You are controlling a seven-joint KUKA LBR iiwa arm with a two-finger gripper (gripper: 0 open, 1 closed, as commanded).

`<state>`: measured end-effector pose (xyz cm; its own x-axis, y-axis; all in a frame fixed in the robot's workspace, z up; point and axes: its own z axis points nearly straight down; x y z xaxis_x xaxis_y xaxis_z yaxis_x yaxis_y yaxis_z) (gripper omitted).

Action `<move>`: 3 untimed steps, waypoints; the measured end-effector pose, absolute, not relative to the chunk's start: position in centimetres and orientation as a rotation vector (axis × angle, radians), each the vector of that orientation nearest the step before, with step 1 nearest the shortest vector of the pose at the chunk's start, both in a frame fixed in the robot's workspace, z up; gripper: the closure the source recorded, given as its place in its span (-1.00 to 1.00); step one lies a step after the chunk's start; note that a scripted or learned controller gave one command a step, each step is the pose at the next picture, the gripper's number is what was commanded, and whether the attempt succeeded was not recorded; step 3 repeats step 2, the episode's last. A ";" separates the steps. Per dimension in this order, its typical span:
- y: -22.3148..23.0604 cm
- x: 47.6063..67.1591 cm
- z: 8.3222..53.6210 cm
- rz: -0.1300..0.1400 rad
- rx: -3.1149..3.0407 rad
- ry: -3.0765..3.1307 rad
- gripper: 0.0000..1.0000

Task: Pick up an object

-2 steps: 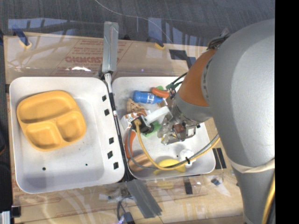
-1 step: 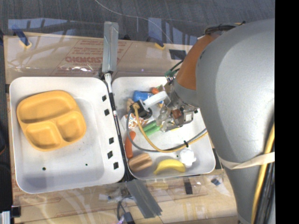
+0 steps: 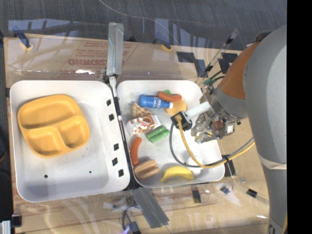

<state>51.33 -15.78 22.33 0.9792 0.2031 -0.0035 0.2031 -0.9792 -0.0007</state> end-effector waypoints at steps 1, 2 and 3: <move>-19.5 47.5 18.3 0.016 -3.121 -0.324 1.00; -21.0 47.7 21.1 0.009 -3.121 -0.326 1.00; -21.0 47.7 21.1 0.009 -3.121 -0.326 1.00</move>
